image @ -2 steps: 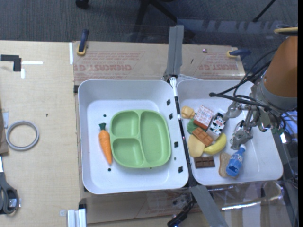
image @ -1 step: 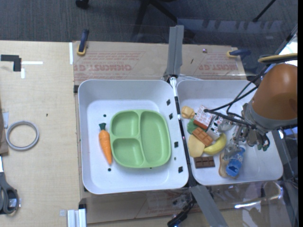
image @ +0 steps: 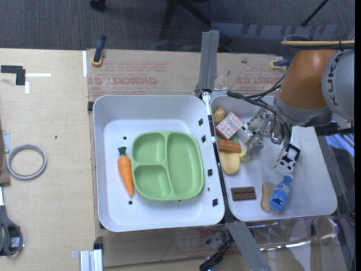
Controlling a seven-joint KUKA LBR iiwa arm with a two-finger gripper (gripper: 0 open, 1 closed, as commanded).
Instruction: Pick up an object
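My gripper (image: 269, 154) hangs low over the right bin (image: 316, 151), near its middle, and is open. One finger (image: 251, 149) stands next to a yellow piece (image: 229, 162) and an orange sausage-like toy (image: 228, 146). The other finger (image: 287, 157) is over bare bin floor. Nothing sits between them. A red and white box (image: 228, 126) lies at the bin's back left. A brown chocolate bar (image: 243, 194), a tan biscuit (image: 265, 200) and a blue bottle (image: 279, 193) lie toward the front.
The left bin (image: 107, 151) holds a green divided plate (image: 168, 165) and a toy carrot (image: 126, 172) beside it. A grey tape ring (image: 23, 161) lies on the bench at the far left. The arm's orange band (image: 302, 78) reaches over the right bin's back right.
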